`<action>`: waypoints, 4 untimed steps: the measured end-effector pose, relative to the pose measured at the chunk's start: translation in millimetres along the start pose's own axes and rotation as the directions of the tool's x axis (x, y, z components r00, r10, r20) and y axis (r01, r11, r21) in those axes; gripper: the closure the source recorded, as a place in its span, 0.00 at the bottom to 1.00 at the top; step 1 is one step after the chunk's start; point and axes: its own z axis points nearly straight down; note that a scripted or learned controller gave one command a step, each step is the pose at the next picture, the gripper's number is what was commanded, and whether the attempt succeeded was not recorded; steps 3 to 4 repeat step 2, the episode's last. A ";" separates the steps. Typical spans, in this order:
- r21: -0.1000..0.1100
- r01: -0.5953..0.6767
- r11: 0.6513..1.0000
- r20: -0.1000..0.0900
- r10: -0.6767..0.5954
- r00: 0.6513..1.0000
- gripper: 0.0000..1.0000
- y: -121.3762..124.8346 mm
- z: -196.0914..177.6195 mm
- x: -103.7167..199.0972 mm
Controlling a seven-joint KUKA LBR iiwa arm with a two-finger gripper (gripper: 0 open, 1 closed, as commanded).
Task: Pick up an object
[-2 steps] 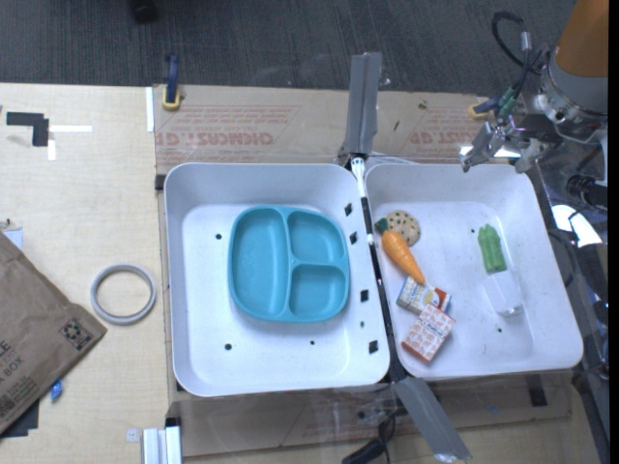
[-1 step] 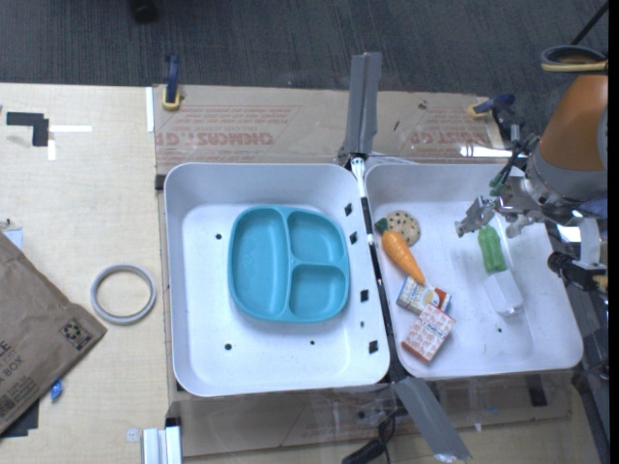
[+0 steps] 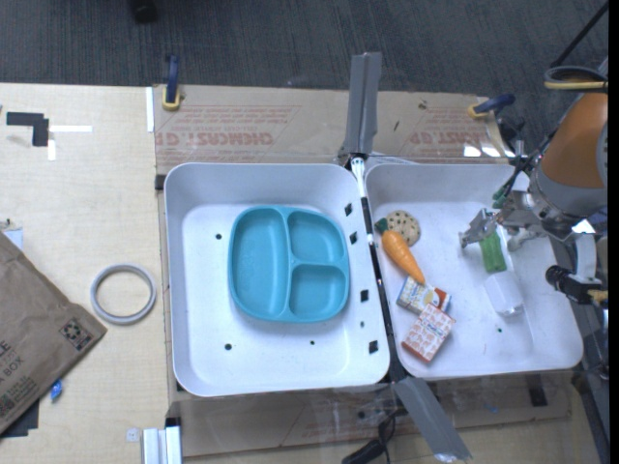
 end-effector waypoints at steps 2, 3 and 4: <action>-0.002 -0.037 0.999 0.009 0.037 0.999 1.00 17.1 -129.3 50.5; -0.002 -0.037 0.999 0.009 0.037 0.999 1.00 17.1 -129.3 50.5; -0.002 -0.037 0.999 0.009 0.037 0.999 1.00 17.1 -129.3 50.5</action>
